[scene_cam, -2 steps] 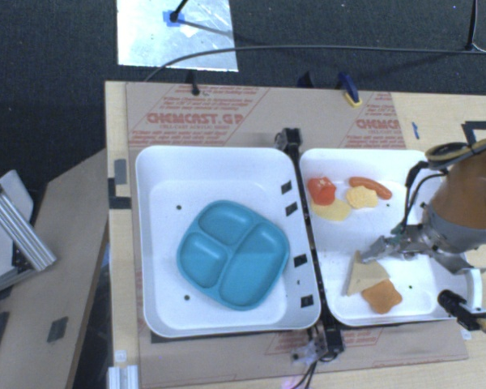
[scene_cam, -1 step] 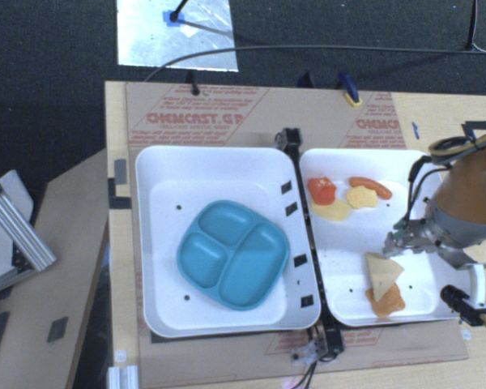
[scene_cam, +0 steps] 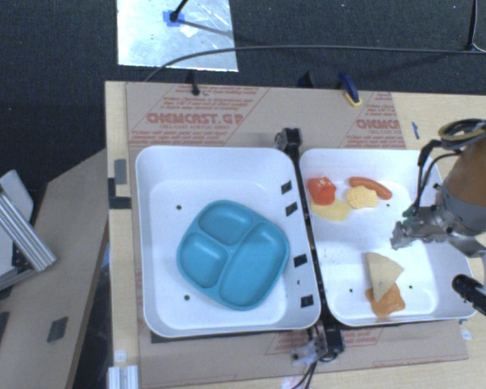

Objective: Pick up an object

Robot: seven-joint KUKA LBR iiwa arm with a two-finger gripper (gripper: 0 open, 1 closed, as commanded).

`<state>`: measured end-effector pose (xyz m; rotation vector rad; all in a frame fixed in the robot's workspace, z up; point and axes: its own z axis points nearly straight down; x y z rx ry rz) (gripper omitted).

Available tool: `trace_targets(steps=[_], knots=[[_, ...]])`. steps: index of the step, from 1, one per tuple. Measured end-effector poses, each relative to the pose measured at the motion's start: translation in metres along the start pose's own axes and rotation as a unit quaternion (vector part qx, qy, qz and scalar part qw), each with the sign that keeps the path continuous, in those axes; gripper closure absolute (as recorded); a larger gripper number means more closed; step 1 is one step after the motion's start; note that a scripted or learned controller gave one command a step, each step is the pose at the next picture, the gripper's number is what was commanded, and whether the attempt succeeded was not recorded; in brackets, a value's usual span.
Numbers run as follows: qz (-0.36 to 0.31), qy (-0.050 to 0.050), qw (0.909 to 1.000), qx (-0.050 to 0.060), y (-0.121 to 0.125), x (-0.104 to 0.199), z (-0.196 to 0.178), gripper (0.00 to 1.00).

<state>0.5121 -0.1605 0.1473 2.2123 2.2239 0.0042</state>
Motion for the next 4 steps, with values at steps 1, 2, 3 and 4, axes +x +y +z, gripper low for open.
trace_targets(steps=[1,2,3,4], knots=[[0.000,-0.001,1.0000,-0.001,0.000,-0.007,-0.062,1.00],[0.000,0.000,1.0000,-0.001,0.002,-0.011,-0.106,1.00],[-0.002,0.001,1.0000,0.002,0.012,0.038,-0.094,1.00],[-0.002,0.001,1.0000,0.001,0.025,0.084,-0.093,1.00]])
